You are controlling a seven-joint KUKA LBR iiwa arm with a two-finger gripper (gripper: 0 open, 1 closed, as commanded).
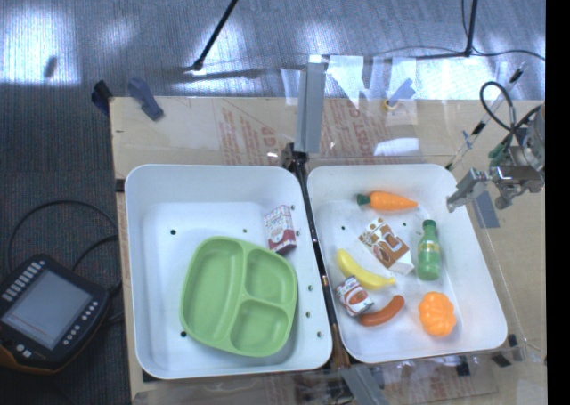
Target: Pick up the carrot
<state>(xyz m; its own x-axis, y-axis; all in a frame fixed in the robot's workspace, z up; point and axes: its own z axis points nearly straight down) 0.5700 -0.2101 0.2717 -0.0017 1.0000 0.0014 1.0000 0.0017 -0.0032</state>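
The counter (223, 132) carries two white bins side by side. The left bin (147, 194) holds a green divided tray (239, 295) and a small red carton (280, 228) just beyond the tray's far edge. The right bin (463, 181) holds the carrot (390, 201), lying on its side near the far wall. Nearer lie a snack box (385, 244), green bottle (429, 250), banana (362, 271), small can (354, 296), sausage (383, 312) and orange fruit (436, 313). The gripper (476, 194) hangs just outside the right bin's right rim, apart from the carrot; whether its jaws are apart or together cannot be told
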